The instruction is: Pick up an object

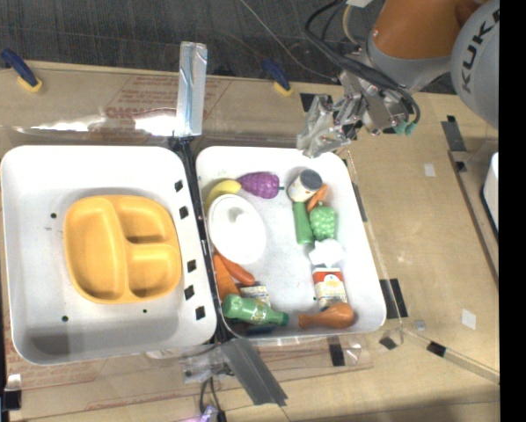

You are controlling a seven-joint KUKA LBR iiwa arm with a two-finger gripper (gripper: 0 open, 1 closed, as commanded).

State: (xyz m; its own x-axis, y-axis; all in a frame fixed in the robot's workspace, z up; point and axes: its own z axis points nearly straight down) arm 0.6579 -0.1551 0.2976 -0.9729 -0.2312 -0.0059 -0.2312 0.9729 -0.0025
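Two white bins sit side by side on the desk (421,236). Left bin (25,236) carries one thing — a yellow divided tray (122,246), flat in the middle, compartments up, nothing in them. It reads as a drop-off spot rather than a source.

Right bin (364,227) holds the clutter, so the object to pick is somewhere in here. Against the left wall: a white bowl (237,229), with a yellow piece (222,188) just behind it and a purple grape cluster (260,184) beside that. Below the bowl, orange carrot-like pieces (230,272) lean on the wall, and a green bottle (254,312) lies on its side along the near edge. Further right, a small dark-capped jar (304,184) near the far wall, a green stick (303,223) touching a bumpy green item (324,222), then a white-topped bottle with a red label (330,280) lying down, and an orange piece (331,318) in the near right corner. Most things lie loose and tumbled, likely dumped rather than arranged.

Gripper (320,134) hangs over the far right corner of the right bin, just above the rim, near the jar — a plausible first target. Nothing visible in the jaws; whether they are spread or closed I cannot tell, the metal parts blur together. Task looks unstarted.
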